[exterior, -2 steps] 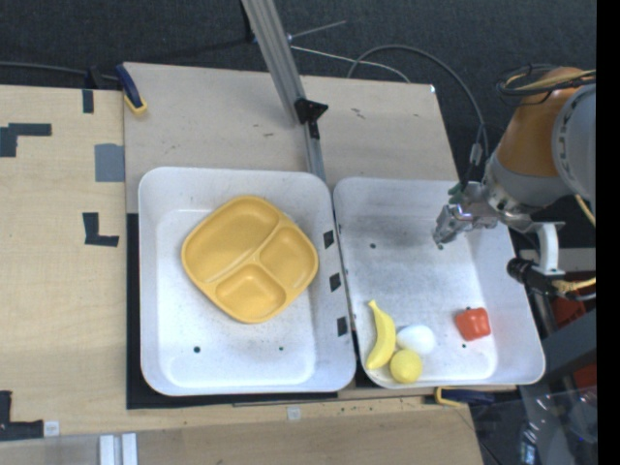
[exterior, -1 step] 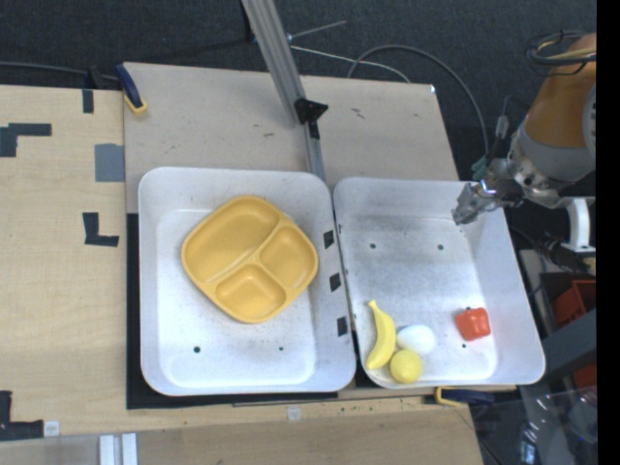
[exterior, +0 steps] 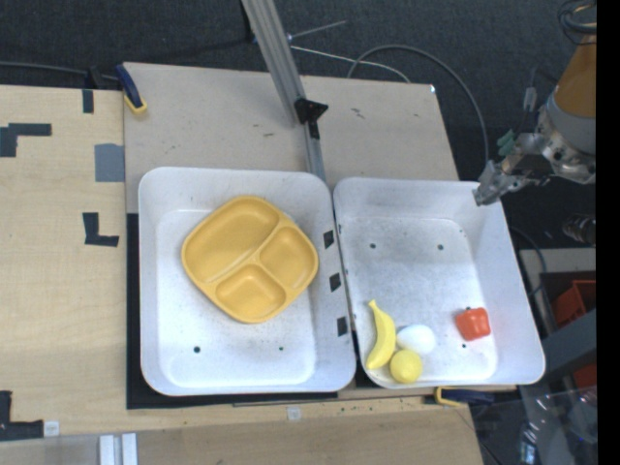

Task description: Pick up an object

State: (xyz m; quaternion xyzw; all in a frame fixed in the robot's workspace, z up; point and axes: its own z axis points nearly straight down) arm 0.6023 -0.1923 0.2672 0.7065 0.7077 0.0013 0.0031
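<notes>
Since any of the loose items would satisfy the task, the likeliest candidates lie in the right bin point(exterior: 426, 211), bunched in its near part: a yellow banana point(exterior: 381, 334), a white egg-shaped ball point(exterior: 418, 338) touching it, a small yellow lemon-like ball point(exterior: 406, 365) just beside both, and an orange-red block point(exterior: 473, 324) apart to the right. All look like light toy pieces, probably hard plastic and smooth, so the round ones may roll or slip from a pinch; the block, with flatter sides and free space around it, seems the easiest to take across its width, while the banana would best be gripped across its narrow middle. The left bin point(exterior: 165, 260) holds a yellow divided plate point(exterior: 250, 258), wide, shallow and stiff, awkward except at its rim. The gripper point(exterior: 494, 184) hovers at the far right edge of the right bin, well apart from everything; whether its opening is wide or narrow I cannot tell. Both bins sit on the desk point(exterior: 58, 289).
</notes>
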